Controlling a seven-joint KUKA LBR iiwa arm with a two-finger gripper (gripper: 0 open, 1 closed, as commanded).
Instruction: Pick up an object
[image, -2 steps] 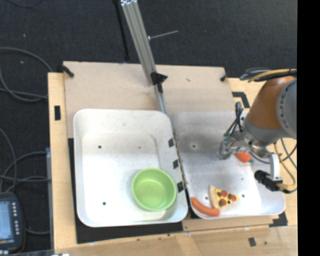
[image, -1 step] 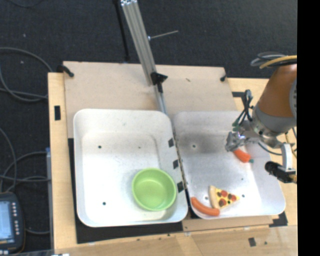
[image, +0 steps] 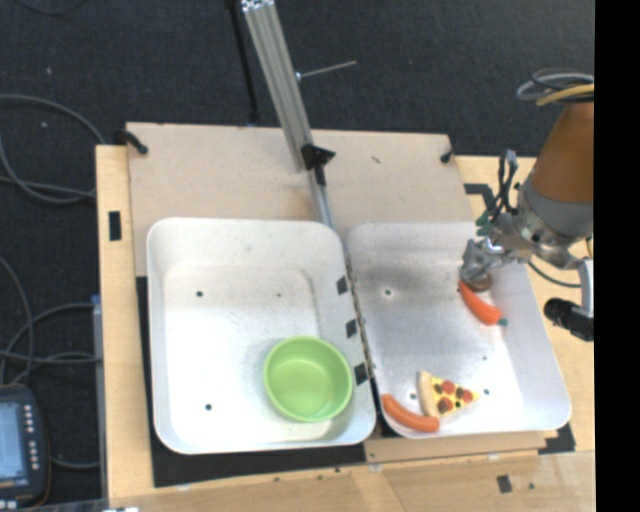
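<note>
In the left bin (image: 180, 300) sits a green bowl (image: 308, 377); in the right bin (image: 400, 270), a pizza slice (image: 443, 394) and sausage (image: 409, 414) near, and the gripper (image: 479, 270) poised over a carrot (image: 482, 304), its opening I cannot tell; approach step, next a short descent and squeeze

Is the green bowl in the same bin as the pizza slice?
No, the green bowl sits in the left bin, the pizza slice in the right bin.

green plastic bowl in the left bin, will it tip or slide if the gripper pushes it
The round green plastic bowl looks thin-walled and light, so it would probably slide on the smooth white bin rather than resist. It sits upright and low, so tipping seems unlikely unless pushed at the rim. It looks stiff.
</note>
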